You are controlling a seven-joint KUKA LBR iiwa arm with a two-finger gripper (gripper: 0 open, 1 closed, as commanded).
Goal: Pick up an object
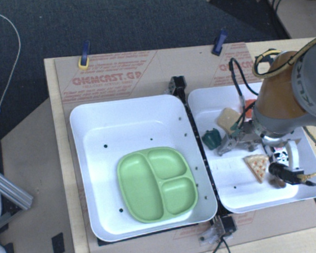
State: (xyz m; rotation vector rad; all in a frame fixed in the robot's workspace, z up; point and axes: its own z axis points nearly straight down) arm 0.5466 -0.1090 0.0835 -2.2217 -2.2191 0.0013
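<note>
While the arm reached in from the right, the scene stood like this:

Arm: grey with an orange band, hanging over the right bin (234,196).

Gripper (232,141): low over the middle of the right bin, pointing toward the divider between the bins; whether it was released or clenched could not be told, and nothing was seen held in it.

Nearest thing: a dark green object (211,139), just beside the gripper tip on its left, close to the bin's left wall. It looked the likeliest pick.

Its axis: too small and blurred to judge.

Other things in the right bin: a tan block (227,119) just behind the green one, near the gripper; a cracker-like wedge (258,166) in front of the gripper, its point toward the front rim; a small dark item (276,182) beside the wedge, partly under the wrist cabling.

Left bin (88,159): held a green divided plate (156,183) with three compartments, lying flat, well apart from the gripper.

Coming move: probably a short shift left and down onto the green object.
</note>
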